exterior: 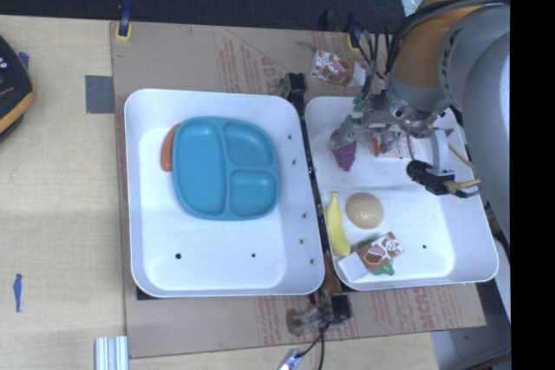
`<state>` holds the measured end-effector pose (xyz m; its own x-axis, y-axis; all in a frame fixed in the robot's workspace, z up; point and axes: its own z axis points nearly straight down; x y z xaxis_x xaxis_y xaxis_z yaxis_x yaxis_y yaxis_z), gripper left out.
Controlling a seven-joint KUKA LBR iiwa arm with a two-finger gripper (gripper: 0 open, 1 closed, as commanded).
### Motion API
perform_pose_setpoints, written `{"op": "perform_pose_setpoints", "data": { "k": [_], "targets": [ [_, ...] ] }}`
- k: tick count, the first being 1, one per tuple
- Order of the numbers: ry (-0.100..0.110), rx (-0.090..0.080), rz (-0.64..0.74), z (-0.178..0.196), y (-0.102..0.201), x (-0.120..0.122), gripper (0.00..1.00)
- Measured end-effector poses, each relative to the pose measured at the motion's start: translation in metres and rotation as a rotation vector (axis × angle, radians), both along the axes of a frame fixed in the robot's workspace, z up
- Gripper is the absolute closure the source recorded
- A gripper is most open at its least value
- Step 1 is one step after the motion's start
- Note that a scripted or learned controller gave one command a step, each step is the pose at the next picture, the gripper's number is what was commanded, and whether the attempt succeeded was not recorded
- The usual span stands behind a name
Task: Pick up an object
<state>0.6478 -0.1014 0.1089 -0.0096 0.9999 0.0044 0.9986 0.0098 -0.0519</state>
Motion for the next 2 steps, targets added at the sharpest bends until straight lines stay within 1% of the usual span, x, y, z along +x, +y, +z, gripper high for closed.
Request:
{"op": "perform_pose_setpoints", "data": {
  "k": [1,2],
  "targets": [
    [-0.048,-0.005,-0.003,-0.017,-0.001,0.008,0.0],
    [-0.046,-0.004,-0.001,-0.006,-0.001,0.009,1.0]
  ]
}}
